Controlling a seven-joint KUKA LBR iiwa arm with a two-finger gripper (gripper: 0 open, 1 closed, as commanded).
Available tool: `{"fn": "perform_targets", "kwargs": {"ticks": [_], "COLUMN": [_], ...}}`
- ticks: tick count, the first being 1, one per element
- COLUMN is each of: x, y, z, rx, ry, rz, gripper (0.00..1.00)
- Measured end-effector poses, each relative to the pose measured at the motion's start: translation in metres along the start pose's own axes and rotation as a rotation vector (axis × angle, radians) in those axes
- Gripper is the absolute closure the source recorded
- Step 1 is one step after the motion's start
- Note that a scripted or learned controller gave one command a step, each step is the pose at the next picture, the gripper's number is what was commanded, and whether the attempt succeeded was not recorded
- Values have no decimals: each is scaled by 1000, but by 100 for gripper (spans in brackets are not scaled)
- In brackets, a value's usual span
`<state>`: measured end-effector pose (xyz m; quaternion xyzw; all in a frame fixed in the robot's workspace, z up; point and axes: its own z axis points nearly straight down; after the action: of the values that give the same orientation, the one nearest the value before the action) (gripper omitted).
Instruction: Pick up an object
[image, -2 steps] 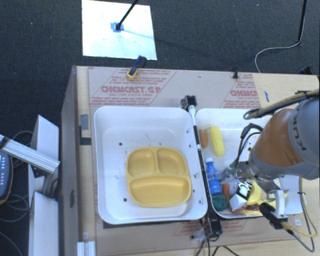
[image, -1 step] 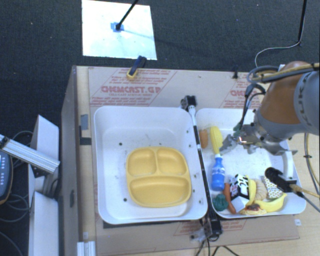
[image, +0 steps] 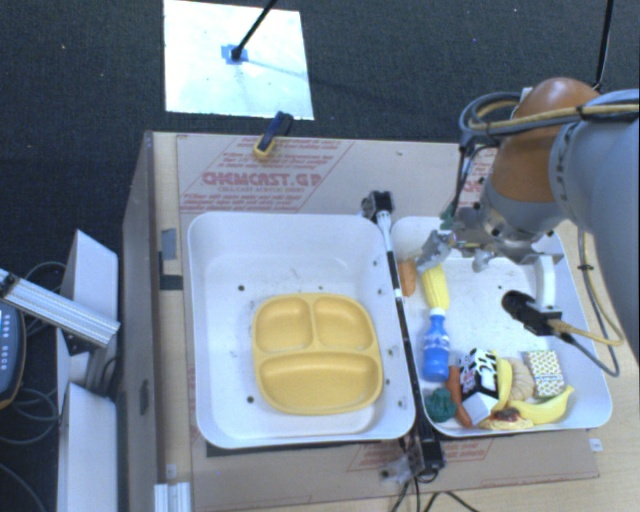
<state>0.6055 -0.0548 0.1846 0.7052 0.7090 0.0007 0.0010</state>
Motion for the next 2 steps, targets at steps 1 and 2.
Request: {"fn": "perform_targets", "kwargs": {"ticks": [1,2], "x": [-15,3], "y": [-49,0], "z": [0,0], "rx": [1,0], "ry": [0,0], "rz": [3,0], "gripper": [0,0]}}
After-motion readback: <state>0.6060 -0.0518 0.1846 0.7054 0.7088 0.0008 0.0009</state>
